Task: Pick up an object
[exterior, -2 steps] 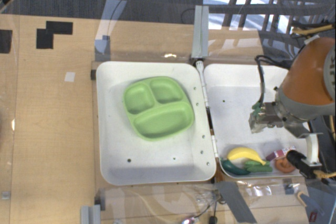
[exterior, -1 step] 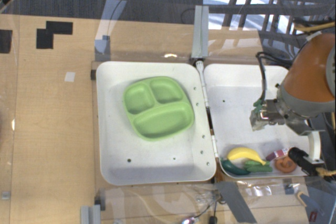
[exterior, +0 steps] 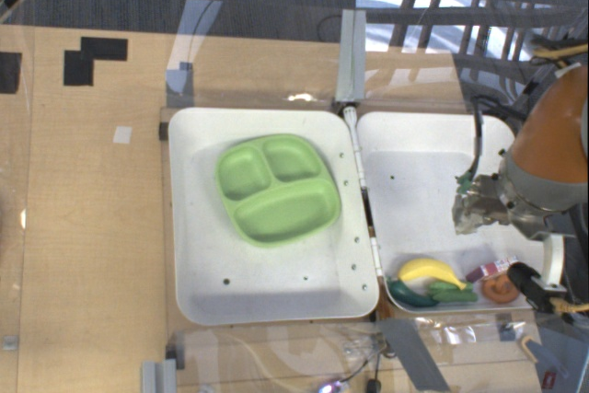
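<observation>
The hand (exterior: 471,212) sits at the right of the frame, over the right-hand bin (exterior: 414,161), a greyish metal cluster at the end of the arm (exterior: 552,156), whose orange band and grey wrist fill the right edge above it. Whether it is open or closed cannot be told from this slanted view, and nothing can be seen gripped in it. Just below the hand, along the lower edge of the same bin, lies a small huddle of things: a yellow banana (exterior: 428,271) resting against a dark green vegetable (exterior: 433,293), the two touching; to their right a small reddish-pink item (exterior: 488,271), too small to identify; and beside that a round brownish-orange piece (exterior: 500,289) near the bin's lower right corner. All of these are apart from the hand, lower in the frame. The rest of that bin's floor is plain white with a dark dot near its middle. To the left, across the divider, the left-hand bin (exterior: 198,290) holds a light green divided plate (exterior: 278,189), lying flat and turned at an angle, with two small compartments toward the top and one large one below. Both bins rest on a pale wooden desk (exterior: 83,225), which carries black square markings (exterior: 92,58) in the upper left of the frame.
</observation>
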`<state>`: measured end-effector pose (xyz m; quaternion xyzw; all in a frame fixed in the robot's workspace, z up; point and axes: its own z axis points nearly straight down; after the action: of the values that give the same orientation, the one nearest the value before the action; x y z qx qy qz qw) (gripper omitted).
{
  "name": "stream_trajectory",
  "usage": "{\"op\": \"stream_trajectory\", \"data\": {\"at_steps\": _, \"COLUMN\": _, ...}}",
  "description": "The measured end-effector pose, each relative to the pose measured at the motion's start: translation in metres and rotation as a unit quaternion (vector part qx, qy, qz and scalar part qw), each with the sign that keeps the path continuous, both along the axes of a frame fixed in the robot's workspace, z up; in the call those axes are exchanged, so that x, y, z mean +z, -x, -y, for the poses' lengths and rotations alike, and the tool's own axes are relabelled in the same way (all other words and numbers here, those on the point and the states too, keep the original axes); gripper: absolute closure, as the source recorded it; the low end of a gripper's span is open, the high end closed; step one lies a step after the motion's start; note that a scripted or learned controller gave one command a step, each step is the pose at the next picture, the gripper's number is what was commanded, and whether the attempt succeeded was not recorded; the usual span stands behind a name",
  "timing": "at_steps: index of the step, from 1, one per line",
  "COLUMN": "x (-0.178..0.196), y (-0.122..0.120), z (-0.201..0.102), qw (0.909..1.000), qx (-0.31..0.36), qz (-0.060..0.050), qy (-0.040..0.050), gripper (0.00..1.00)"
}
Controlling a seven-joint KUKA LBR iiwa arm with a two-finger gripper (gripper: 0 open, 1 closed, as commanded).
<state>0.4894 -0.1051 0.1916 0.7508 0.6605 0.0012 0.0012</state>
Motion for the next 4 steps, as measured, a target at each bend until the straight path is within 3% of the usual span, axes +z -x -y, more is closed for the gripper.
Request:
{"op": "stream_trajectory", "data": {"at_steps": 1, "x": 0.019, "y": 0.001, "z": -0.002, "qw": 0.9957, "qx": -0.093, "qz": 0.000, "qy": -0.0001, "gripper": 1.00}}
{"op": "stream_trajectory", "data": {"at_steps": 2, "x": -0.010, "y": 0.002, "z": 0.006, "qw": 0.9929, "qx": -0.119, "qz": -0.001, "qy": -0.0003, "gripper": 1.00}}
{"op": "stream_trajectory", "data": {"at_steps": 4, "x": 0.005, "y": 0.002, "z": 0.014, "qw": 0.9546, "qx": -0.298, "qz": -0.001, "qy": -0.0007, "gripper": 1.00}}
